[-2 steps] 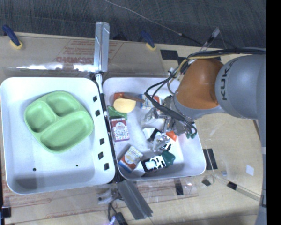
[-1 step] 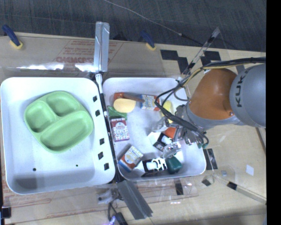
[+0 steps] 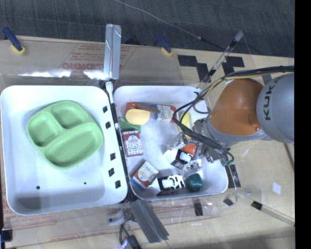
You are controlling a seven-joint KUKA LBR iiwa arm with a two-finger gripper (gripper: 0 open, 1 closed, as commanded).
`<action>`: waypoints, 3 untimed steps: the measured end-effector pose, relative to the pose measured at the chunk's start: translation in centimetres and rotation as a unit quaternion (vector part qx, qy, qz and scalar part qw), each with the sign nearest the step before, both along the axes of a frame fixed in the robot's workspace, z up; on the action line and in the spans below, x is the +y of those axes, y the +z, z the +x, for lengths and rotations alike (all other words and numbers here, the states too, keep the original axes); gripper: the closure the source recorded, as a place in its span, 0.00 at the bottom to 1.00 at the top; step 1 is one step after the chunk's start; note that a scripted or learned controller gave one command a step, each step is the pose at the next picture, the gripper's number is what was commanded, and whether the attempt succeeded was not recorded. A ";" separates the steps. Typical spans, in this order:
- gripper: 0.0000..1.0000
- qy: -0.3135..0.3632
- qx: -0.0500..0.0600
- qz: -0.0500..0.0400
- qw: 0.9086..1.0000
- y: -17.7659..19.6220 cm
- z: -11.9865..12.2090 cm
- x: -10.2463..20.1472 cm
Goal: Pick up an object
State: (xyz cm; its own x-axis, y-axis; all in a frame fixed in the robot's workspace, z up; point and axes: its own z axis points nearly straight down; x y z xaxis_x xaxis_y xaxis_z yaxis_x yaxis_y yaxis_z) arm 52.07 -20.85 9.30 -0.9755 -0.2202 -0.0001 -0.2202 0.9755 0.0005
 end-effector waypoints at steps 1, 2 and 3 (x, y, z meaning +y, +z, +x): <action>0.00 -0.054 -0.001 0.000 0.999 0.0 -3.3 0.1; 0.00 -0.095 -0.001 0.001 0.996 -0.1 3.3 7.6; 0.00 0.046 -0.003 0.000 0.999 4.7 10.6 9.2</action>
